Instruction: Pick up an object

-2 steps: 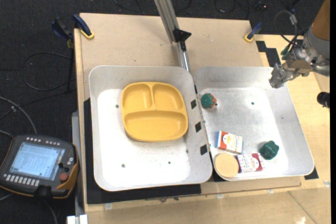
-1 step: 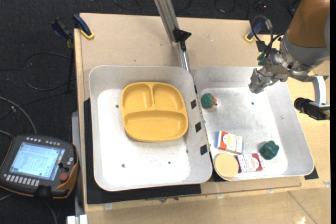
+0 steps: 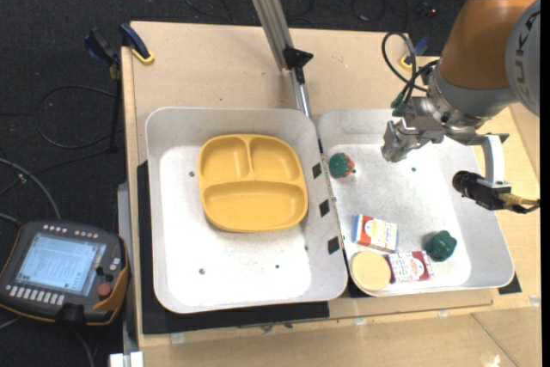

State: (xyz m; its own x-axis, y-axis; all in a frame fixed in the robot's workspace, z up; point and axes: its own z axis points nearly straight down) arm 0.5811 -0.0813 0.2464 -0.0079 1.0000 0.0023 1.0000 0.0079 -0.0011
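At the near left, off the bench, a pendant [image 3: 58, 269] with a lit screen lies on the dark floor.

On the bench [image 3: 215, 64], the near edge of the right bin [image 3: 481, 266] holds a cluster of small things. A round tan lid [image 3: 371, 270] sits at the near left corner. Just beside it, to its right, lies a red-and-white packet [image 3: 409, 267], touching or nearly touching the lid. A little farther in stands a small carton [image 3: 375, 232] with an orange and white face, just above the lid. To the right of the packet sits a dark green lump [image 3: 442, 246], apart from it.

In the left bin [image 3: 168, 211], a yellow tray [image 3: 253, 182] with three compartments lies about mid-bin, flat, open side up.

Farther in on the right bin, close to its left wall, rests a small green ball [image 3: 341, 165] with a red patch on it. It lies well apart from the near cluster.

The gripper [image 3: 396, 143] hangs over the far part of the right bin, to the right of the ball and not touching it. Whether its pincer is wide or narrow I cannot tell; nothing is seen in it. The grey arm with its orange band [image 3: 486, 21] reaches in from the right.

Beyond the bins a metal pole [image 3: 267, 0] slants across the bench, and cables lie on the floor behind.
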